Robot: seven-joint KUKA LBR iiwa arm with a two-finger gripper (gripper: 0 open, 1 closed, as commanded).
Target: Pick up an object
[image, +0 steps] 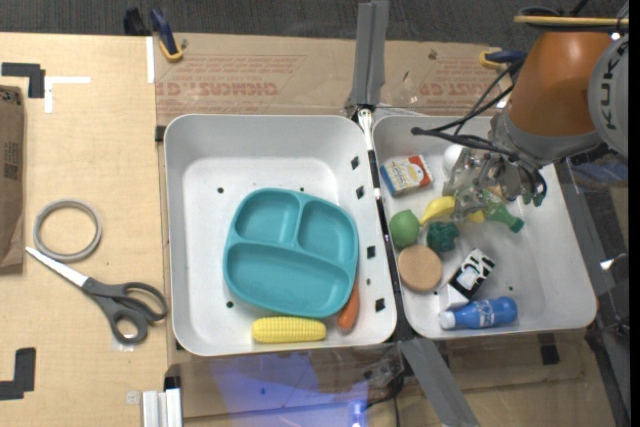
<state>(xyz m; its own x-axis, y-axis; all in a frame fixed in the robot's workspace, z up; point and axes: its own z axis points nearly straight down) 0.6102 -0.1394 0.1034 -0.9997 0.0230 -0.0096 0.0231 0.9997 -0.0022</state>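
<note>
Down inside the right bin (560, 245), with the gripper (487, 187) low over the clutter at that bin's middle. Whether the jaws are wide or narrow: cannot tell, with metal, cables and toys all tangled together there. Nothing clearly seen clamped.

Nearest candidate: a yellow banana-like piece (440, 208), just beside the gripper on the side toward the left bin (200, 215), long axis slanting up toward the gripper. A green piece (505, 218) directly under or against the gripper, too muddled to name. Farther toward the left bin's wall, a green ball (404, 228); below that, a dark green lump (442, 236), a tan disc (420, 268), a black-and-white block (472, 273) and a blue-and-white bottle (480, 313) lying along the right bin's near edge. A small carton (406, 174) above the ball.

Likely judgement: the grasp turns on that yellow piece, so closing across its short width, not along its slant, would serve best.
</note>
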